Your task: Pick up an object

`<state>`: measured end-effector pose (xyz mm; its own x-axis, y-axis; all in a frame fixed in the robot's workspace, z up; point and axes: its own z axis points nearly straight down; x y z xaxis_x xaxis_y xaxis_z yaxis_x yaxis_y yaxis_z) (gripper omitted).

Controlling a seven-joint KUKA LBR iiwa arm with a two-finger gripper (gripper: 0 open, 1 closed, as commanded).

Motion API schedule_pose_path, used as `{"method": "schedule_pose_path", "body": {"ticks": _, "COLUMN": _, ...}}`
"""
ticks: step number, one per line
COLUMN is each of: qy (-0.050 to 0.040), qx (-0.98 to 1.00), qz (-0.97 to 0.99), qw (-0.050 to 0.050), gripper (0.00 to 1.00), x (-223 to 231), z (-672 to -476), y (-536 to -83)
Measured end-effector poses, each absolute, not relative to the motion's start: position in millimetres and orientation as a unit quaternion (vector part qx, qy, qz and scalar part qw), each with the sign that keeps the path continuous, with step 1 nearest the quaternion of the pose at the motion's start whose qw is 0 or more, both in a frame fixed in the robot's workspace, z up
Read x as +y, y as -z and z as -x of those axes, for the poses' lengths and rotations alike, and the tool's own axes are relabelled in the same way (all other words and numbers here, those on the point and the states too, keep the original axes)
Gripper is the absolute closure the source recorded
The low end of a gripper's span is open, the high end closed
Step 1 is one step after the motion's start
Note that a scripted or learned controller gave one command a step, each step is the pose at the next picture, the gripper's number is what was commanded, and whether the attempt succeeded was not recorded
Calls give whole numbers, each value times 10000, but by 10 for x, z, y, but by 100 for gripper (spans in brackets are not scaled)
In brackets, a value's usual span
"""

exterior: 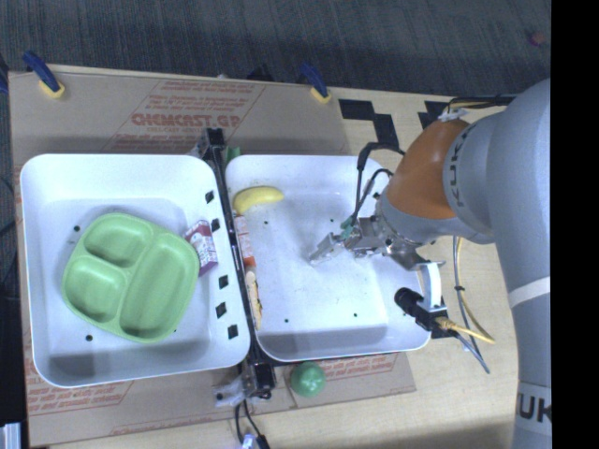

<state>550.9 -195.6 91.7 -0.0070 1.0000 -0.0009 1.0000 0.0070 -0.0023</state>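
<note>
Camera view: tool (323, 249) sits open and holding nothing at centre of right bin (309, 340). Banana (257, 197) lies well apart, toward that bin's upper-left corner. Risk: closing here would likely grasp nothing.

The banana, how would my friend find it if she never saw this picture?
Look at the right bin of the two white ones. Go to its far left corner, by the black divider. The banana lies there, small, curved and the only yellow thing in that bin.
</note>
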Motion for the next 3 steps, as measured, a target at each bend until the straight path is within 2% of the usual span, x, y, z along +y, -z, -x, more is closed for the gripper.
{"method": "schedule_pose_path", "body": {"ticks": 1, "qy": -1, "qx": -7086, "qz": 7056, "qw": 4, "gripper": 0, "x": -2110, "z": -6056, "y": -922}}
{"method": "schedule_pose_path", "body": {"ticks": 2, "qy": -1, "qx": -7097, "qz": 7045, "qw": 8, "gripper": 100, "x": -2106, "z": -6059, "y": -1023}}
{"method": "schedule_pose_path", "body": {"ticks": 3, "qy": 1, "qx": -7084, "qz": 7058, "qw": -8, "gripper": 100, "x": -1976, "z": -5537, "y": -2174}}
